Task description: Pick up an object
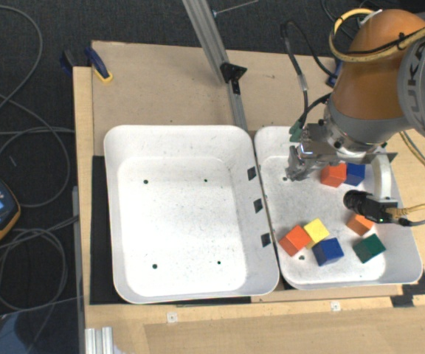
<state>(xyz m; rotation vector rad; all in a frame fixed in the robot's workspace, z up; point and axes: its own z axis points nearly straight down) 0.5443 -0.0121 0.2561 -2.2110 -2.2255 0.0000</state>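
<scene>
Gripper (298,162) sits low over the right bin (345,275), at about 11 o'clock of that bin's floor. Can't tell its state from here, wrist blocks it. Nothing visibly held.

Blocks, all in the right bin:
- orange block (333,174) and blue block (355,172), touching, just at 3 o'clock of the gripper
- cluster at 6 o'clock: orange cube (296,239), yellow cube (316,231), blue cube (328,251), packed together
- green cube (368,248) and a small orange piece (359,223) at 4 o'clock

Left bin (124,198) has only specks.

Risks, my guess:
- gripper looks to be over bare floor beside the orange block, so it may close on nothing
- paired blocks touch, so a finger may land on top or shove both away
- bin wall at 9 o'clock is near, collision possible
- the cluster is too tight for fingers to slip between
</scene>
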